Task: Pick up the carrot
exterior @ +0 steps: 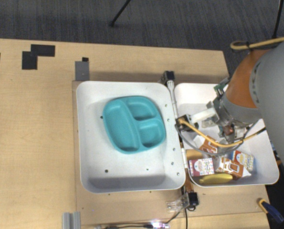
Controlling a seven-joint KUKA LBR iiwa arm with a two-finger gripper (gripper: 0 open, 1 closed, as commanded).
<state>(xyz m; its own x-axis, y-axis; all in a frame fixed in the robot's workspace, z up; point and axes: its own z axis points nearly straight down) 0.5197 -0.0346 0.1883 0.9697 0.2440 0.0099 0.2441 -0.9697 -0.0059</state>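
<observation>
The carrot [194,153] appears as a short orange piece at the left side of the right bin [189,92], just above a red and white carton [201,167]. My gripper [221,136] hangs low over the middle of that bin, a little right of and above the carrot. The grey wrist and yellow cables cover most of it. I see nothing held in it.
A yellow banana [216,178] lies along the right bin's front wall, and a second small carton [238,163] sits at the front right. The left bin [89,128] holds a teal divided plate [133,123]. The arm covers the right bin's right side.
</observation>
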